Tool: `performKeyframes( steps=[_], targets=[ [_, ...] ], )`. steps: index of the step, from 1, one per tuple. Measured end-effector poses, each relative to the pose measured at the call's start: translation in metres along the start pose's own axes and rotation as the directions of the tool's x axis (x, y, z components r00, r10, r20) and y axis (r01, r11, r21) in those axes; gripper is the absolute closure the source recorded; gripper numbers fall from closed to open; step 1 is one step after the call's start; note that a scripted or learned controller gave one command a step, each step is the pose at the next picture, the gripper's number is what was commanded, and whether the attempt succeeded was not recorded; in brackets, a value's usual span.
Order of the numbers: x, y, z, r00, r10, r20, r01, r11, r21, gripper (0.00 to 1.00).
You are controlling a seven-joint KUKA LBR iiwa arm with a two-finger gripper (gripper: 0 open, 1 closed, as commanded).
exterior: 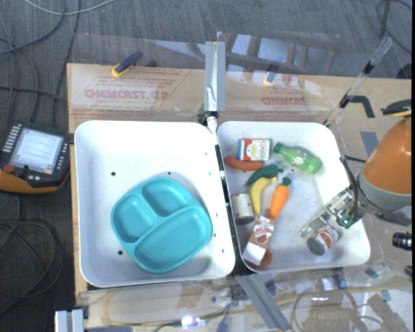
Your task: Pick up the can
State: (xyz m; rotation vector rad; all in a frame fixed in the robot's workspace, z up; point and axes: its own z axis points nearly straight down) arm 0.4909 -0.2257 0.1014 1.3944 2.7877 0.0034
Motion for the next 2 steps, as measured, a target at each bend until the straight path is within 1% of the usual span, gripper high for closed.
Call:
performKeyframes(
  steps=[2],
  targets=[
    [0.0, 0.0, 0.0, 1.0, 0.0, 0.0, 0.0, 1.0, 0.0, 0.0]
  ],
)
